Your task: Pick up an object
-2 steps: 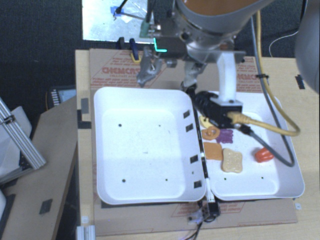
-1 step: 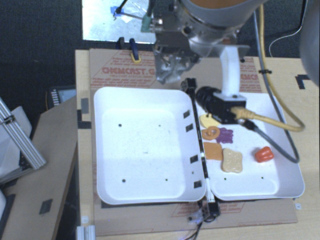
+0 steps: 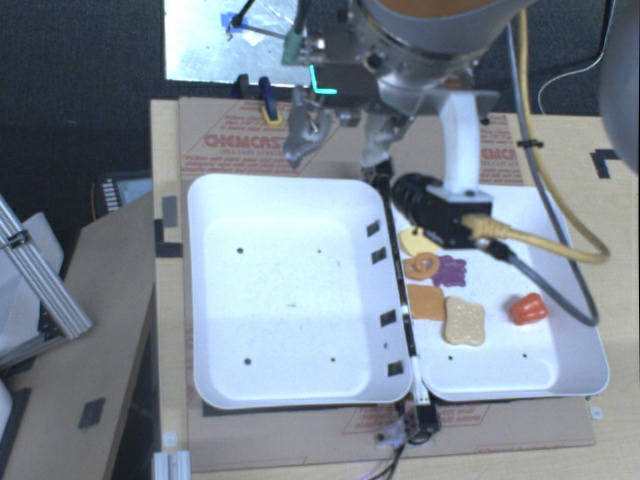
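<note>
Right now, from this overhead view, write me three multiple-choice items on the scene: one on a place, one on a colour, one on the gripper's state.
1. Where do the toy food pieces lie?
A. In the left bin
B. In the right bin
C. On the cardboard behind the bins

2. What colour is the piece nearest the right bin's right edge?
A. Red-orange
B. Purple
C. Tan

3. How does the gripper stand?
A. Shut on the toast
B. Open, holding nothing, above the back rim
C. Shut on the purple piece

Answers:
1. B: the toast, purple piece and the others all lie in the right bin; none lie in the left bin.
2. A: the red-orange piece sits farthest right.
3. B: the gripper hangs with its fingers apart and nothing between them.
</note>
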Controlling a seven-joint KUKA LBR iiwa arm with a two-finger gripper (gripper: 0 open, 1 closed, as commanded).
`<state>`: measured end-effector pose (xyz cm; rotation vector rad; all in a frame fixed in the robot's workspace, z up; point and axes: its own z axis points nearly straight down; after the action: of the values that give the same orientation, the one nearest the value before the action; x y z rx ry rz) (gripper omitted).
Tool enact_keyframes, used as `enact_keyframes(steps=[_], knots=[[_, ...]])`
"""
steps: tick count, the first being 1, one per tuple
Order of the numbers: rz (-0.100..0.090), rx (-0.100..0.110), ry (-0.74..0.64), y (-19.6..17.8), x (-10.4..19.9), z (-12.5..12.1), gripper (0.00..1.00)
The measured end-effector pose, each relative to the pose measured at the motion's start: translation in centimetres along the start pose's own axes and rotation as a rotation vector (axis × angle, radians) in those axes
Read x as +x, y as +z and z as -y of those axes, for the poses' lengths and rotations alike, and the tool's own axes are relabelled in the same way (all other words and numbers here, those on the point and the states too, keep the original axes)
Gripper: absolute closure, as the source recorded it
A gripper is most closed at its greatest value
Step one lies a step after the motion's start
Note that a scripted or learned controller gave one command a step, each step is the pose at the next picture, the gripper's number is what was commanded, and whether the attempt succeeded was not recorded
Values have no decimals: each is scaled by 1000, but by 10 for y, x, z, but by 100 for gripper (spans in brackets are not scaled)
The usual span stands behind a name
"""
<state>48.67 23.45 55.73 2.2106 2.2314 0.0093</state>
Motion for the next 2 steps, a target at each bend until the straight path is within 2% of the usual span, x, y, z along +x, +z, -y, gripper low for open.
enact_keyframes(steps=[1,2], knots=[[-2,-3,-2,-12,0,0,100],[4,5,9,23,-19,1,100]])
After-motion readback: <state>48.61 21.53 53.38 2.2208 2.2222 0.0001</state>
